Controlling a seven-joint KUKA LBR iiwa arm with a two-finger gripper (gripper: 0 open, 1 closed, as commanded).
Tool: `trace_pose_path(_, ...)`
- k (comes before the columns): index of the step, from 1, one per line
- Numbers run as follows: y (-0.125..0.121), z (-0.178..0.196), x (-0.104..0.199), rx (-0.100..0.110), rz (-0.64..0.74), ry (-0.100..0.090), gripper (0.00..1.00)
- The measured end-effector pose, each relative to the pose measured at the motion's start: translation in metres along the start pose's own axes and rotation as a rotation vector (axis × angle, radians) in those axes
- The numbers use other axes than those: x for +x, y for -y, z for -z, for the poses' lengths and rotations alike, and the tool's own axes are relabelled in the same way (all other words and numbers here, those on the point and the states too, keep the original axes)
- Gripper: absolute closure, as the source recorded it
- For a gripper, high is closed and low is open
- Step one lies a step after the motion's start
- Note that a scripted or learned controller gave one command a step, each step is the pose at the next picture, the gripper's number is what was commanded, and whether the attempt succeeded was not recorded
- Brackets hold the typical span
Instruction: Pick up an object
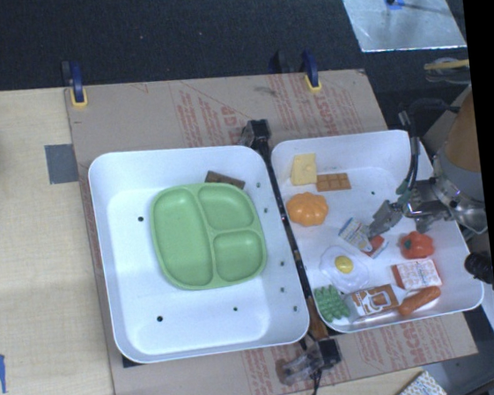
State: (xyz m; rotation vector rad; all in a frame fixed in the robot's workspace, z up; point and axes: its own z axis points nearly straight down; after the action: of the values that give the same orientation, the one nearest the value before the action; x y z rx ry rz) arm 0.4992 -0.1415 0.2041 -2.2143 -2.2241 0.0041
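— Two white bins on the bench, side by side. Start big: the left bin (129, 250) carries a green divided plate (207, 235), with a small brown piece (225, 180) at its top edge.

— And the right bin (361, 148)?

— That's where the pickings are. Orange pumpkin-shaped toy (308, 209) near the left wall, a yellow block (303, 169) and a brown wafer (333, 181) up top, a fried egg (343, 265) in the middle, a red tomato (416, 244) to the right, cartons and a sausage along the bottom, green peas (330, 302) in the corner.

— Where's the arm?

— Reaching in from the right, gripper (383, 221) low over the middle of that bin, right by a small white packet (358, 235).

— Has it got anything?

— I'd say no. The fingers (380, 217) look slightly spread, pointing down-left at the packet, and I can't see anything between them. Touching or just beside, I can't tell.

— So how far along?

— Approach done, by my reckoning. Closing on something and lifting it clear are both left to do. Every object sits on the bin floor.
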Motion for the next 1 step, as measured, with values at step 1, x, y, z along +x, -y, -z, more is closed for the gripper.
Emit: trace_pose_path(1, -0.0232, -0.0916, 0.0197, 0.005, 0.004, -0.002, 0.0)
